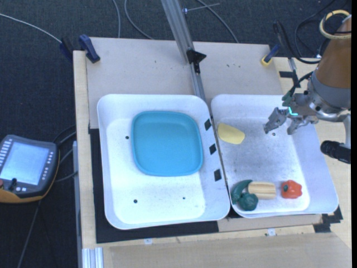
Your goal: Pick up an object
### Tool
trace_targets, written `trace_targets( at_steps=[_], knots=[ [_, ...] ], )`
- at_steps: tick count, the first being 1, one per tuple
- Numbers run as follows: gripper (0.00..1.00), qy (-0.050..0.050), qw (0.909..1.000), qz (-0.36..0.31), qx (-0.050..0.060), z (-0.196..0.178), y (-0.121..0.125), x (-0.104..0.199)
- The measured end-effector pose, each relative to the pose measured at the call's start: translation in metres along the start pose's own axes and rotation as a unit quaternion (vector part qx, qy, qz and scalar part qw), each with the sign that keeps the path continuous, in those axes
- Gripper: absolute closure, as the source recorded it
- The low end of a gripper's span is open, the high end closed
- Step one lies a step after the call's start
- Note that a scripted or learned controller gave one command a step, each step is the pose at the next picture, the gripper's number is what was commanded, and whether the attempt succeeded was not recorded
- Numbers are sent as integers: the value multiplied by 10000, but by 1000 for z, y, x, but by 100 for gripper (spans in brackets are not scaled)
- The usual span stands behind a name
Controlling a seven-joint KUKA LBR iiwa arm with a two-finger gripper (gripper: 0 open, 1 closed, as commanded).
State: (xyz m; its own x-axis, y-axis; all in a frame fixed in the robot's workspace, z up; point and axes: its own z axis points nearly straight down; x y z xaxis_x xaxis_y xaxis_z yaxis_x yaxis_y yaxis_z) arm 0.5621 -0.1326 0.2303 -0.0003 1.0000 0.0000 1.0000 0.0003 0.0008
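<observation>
On your bench you have two shallow white bins side by side: the left bin [111, 149] and the right bin [312, 166]. The left bin carries one item, a turquoise square plate [167, 143] lying flat toward its upper middle. The right bin carries four small items. A pale yellow piece [230, 133] lies near its upper left corner, close to the wall shared with the left bin. Along the near edge you find a row of three: a dark green vegetable toy [244, 195] at the left, a tan cylinder-like piece [262, 190] touching it in the middle, and a red pepper toy [290, 189] with a green stem just beside the tan piece on the right. Your arm enters from the right with its orange band [338, 60] above the wrist, and the gripper [283, 123] hangs over the upper right part of the right bin, fingers pointing down and leftward. The two fingers [273, 121] stand spread apart with a clear gap between them, and nothing sits in that gap. The gripper is well apart from the row of three and nearer to the pale yellow piece, though not touching it. Off the bench to the left you have a handheld control pendant [25, 166] on the dark floor, and blue clamps [89, 46] at the bench's far corners.
</observation>
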Motion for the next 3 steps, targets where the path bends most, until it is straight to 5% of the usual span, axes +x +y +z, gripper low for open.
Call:
trace_targets(
  at_steps=[1, 3],
  knots=[
    [0, 0, 10000, 0, 1, 0, 0, 0],
    [0, 1, 10000, 1, 17, 95, 2, 5]
  ],
)
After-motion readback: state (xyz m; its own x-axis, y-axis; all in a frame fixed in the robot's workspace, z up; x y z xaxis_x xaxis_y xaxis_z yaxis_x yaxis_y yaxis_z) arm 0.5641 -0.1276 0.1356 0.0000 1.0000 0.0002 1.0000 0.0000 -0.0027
